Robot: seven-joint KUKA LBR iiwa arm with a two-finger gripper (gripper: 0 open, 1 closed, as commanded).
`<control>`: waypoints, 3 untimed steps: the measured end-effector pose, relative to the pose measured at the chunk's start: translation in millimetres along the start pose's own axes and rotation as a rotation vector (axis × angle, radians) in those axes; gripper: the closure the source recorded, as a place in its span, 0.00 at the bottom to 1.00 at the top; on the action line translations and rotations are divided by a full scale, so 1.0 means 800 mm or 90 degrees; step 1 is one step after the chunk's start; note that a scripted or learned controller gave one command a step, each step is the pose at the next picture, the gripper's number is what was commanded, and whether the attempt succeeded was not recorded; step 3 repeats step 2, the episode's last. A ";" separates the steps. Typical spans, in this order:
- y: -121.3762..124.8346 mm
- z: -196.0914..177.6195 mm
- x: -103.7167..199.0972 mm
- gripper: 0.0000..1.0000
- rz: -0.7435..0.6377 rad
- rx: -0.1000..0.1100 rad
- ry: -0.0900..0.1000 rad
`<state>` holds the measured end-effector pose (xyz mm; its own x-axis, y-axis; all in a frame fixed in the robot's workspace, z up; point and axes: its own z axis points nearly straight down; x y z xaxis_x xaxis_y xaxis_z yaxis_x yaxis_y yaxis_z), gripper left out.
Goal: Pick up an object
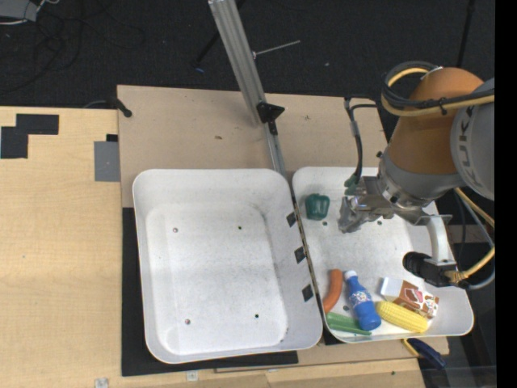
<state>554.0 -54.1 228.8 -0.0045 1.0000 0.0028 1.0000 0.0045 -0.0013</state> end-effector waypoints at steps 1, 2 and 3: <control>-0.006 0.006 0.076 1.00 -0.001 0.002 0.000; -0.001 0.000 0.129 1.00 0.000 0.001 -0.001; -0.001 0.000 0.129 1.00 0.000 0.001 -0.001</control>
